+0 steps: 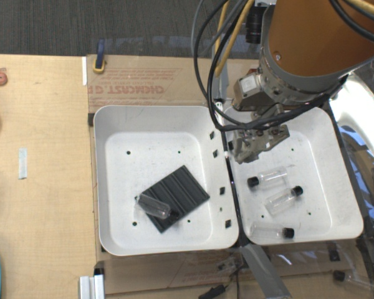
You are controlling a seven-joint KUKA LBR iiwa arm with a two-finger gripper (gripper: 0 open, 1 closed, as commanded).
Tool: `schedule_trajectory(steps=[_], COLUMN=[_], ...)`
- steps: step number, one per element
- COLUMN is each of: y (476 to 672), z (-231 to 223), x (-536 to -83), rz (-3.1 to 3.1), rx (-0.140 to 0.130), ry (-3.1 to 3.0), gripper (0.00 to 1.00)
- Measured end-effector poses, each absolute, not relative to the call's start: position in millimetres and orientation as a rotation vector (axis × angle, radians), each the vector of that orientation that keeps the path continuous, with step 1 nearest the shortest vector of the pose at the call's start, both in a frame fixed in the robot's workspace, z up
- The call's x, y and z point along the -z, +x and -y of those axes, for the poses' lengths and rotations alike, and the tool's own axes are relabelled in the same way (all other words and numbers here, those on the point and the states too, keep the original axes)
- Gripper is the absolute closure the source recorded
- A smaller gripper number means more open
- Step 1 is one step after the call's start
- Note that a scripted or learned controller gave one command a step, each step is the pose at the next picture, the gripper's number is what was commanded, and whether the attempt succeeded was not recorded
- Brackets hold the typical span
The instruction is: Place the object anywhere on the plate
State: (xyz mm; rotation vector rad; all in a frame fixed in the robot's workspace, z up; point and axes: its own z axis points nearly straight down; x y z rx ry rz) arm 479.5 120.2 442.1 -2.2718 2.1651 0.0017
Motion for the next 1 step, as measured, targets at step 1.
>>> schedule_trajectory(steps=[1], y=[479.4], z=[-111.9], x=[-441.7], rz=[-1.484], rx=[-0.002], ry=[-2.764], gripper=[1.00])
